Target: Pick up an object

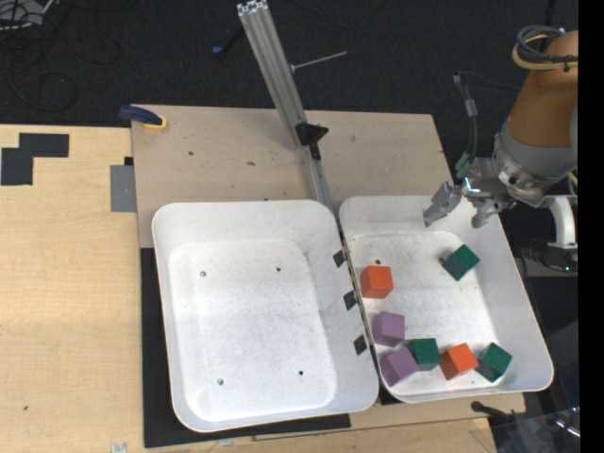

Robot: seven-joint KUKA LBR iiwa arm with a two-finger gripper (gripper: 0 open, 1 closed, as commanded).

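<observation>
The arm comes in from the right, its jaws (460,205) spread apart and gripping nothing, poised over the far edge of the right bin (528,333). Just below them a green cube (460,262) sits tilted on the bin floor. Nearer the divider rests an orange cube (377,280), with a purple cube (388,327) below it. Along the near edge lie another purple cube (398,363), a small green cube (425,351), an orange block (459,360) and a green block (494,360). The left bin (170,243) sits alongside. No lettering is legible anywhere.

arm (545,111): cut off right edge | lower-right clutter (552,423): too dark to tell
</observation>
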